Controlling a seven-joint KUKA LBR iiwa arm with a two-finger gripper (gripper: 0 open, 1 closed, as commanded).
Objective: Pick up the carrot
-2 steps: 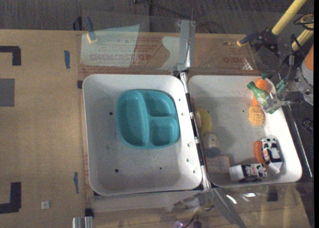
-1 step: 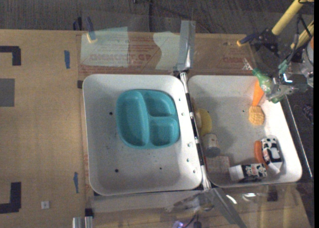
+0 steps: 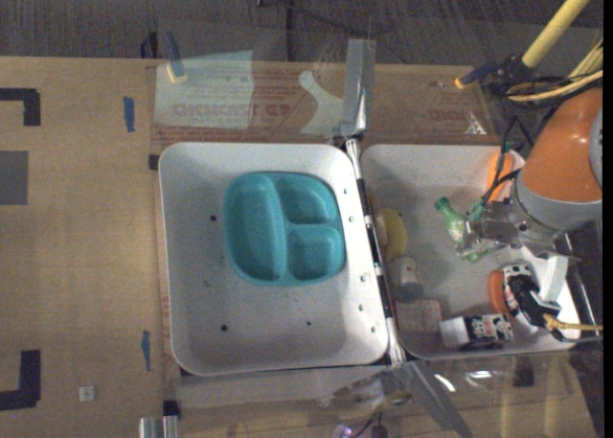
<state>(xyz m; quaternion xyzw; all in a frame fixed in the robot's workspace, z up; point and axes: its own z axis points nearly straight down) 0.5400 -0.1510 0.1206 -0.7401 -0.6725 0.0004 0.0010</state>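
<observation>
A slim orange carrot (image 3: 497, 171) lies near the far right wall of the right bin (image 3: 421, 170), partly under the arm's cables. My gripper (image 3: 479, 238) hangs low over the middle right of that bin, a little in front of the carrot and apart from it. It sits right against a green see-through bottle (image 3: 452, 216); whether it touches the bottle is unclear. A second orange thing (image 3: 495, 288) lies nearer the front, half hidden by the wrist.
The right bin also holds a yellow fruit (image 3: 392, 233), a small grey cylinder (image 3: 408, 279), a brown block (image 3: 419, 314) and a white bottle with a black-and-white label (image 3: 475, 331). A teal divided plate (image 3: 283, 227) lies in the left bin (image 3: 192, 311).
</observation>
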